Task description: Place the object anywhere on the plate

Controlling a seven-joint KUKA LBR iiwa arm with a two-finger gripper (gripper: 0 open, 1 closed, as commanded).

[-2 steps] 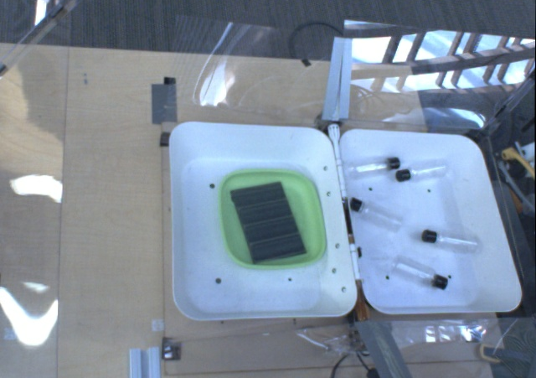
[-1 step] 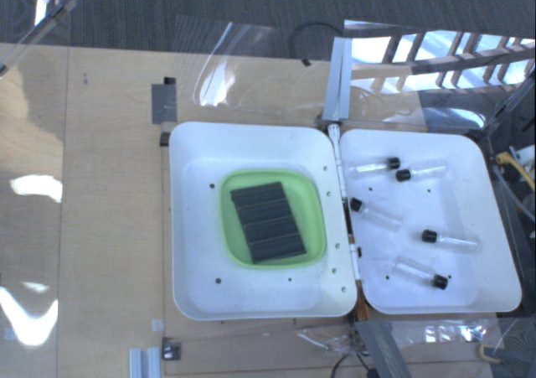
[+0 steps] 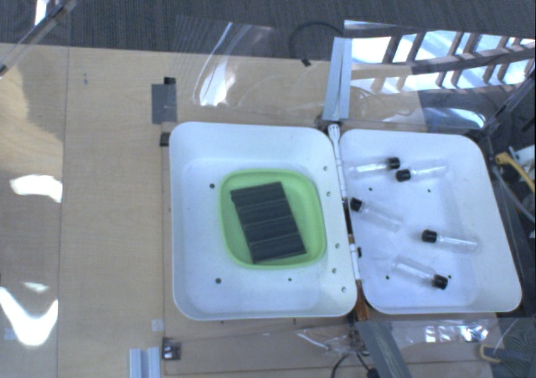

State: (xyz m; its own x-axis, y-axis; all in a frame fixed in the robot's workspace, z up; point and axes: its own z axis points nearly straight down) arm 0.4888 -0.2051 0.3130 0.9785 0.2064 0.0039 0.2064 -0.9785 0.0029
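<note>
We see a dark block (image 3: 267,222) lying flat across the green plate (image 3: 313,200), centred in the left bin (image 3: 193,284); we judge the placement done.

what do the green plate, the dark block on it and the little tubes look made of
Green plate: likely plastic, smooth with a soft sheen. Dark block: matte, ribbed, maybe rubber or foam. Tubes: clear plastic or glass, see-through with black caps.
</note>
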